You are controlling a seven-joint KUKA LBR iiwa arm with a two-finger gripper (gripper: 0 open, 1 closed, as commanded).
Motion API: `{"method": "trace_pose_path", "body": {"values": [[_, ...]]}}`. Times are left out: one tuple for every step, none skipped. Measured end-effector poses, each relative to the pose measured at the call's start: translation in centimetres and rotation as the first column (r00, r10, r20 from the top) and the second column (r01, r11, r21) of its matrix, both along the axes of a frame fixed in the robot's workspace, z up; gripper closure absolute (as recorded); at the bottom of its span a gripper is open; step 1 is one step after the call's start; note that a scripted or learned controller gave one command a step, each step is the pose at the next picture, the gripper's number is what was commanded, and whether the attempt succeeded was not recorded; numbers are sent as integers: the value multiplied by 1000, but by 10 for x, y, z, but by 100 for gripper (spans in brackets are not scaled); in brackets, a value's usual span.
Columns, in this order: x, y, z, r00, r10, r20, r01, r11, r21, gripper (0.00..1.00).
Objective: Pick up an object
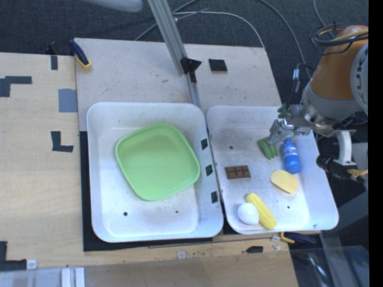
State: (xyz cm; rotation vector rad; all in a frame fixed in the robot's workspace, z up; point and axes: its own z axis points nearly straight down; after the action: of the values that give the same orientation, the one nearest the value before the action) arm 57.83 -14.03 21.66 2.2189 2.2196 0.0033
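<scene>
The right bin (317, 217) holds several small objects. A green ridged piece (267, 148) and a blue bottle (291, 159) lie side by side near its far right. My gripper (283, 131) hangs just above and behind these two, at the bin's far right part. Nothing is visibly lifted. Further forward lie a brown chocolate bar (237, 172), a pale yellow wedge (285, 182), a yellow corn cob (262, 211) and a white egg (246, 213).
The left bin (102, 220) holds a large green square plate (157, 160). A metal pole (173, 31) slants in from the top down to the ridge between the bins. Cables run across the dark floor behind the bench.
</scene>
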Motion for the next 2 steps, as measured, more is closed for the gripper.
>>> {"method": "trace_pose_path", "body": {"values": [[0,0,11,1000,0,-3,0,1000,1,100],[13,55,4,1000,4,-5,-4,1000,2,100]]}}
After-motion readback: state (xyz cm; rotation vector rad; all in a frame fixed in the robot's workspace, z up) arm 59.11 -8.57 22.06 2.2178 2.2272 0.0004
